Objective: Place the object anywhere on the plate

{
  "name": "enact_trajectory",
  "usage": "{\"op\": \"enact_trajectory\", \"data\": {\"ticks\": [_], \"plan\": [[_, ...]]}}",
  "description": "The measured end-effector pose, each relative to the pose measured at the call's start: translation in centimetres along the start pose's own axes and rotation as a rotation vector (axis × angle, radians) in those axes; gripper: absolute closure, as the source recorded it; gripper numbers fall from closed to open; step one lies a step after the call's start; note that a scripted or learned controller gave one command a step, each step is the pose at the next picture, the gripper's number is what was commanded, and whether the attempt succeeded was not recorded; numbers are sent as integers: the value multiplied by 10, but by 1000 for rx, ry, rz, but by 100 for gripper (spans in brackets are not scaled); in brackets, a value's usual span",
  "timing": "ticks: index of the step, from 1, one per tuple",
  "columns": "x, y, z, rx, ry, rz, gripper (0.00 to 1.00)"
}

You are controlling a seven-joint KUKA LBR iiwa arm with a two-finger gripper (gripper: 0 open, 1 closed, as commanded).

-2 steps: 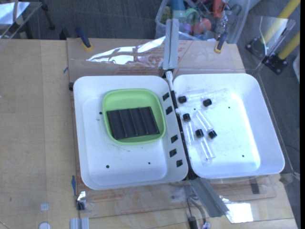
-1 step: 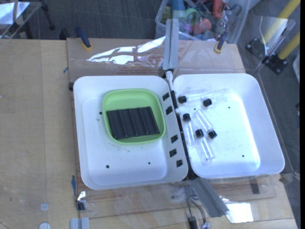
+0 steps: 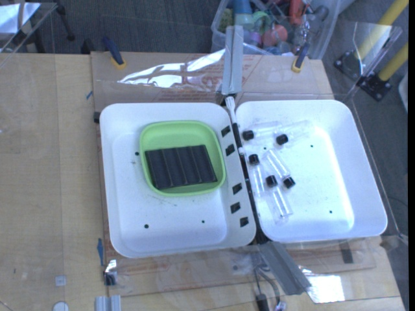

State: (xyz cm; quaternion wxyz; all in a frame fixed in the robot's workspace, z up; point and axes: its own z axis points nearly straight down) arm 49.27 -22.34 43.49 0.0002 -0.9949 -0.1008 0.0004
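Observation:
A light green plate (image 3: 153, 135) with rounded corners sits in the left white bin (image 3: 123, 232). A dark ribbed rectangular block (image 3: 180, 166) lies flat on the plate, covering most of its middle. In the right white bin (image 3: 343, 199) lie several clear tubes with black caps (image 3: 275, 170), scattered near that bin's left side.
A row of black clips (image 3: 233, 173) runs along the seam between the two bins. A clear box of colourful toys (image 3: 275, 11) stands behind the bins. The wooden bench (image 3: 45, 173) stretches to the left. A metal bracket (image 3: 285, 274) sits at the front edge.

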Motion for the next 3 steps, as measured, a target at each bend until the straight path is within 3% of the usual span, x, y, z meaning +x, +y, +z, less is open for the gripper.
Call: {"op": "enact_trajectory", "data": {"ticks": [2,3], "plan": [[-13,-2,1,4,-3,4,0],[-13,-2,-9,4,-3,3,100]]}}
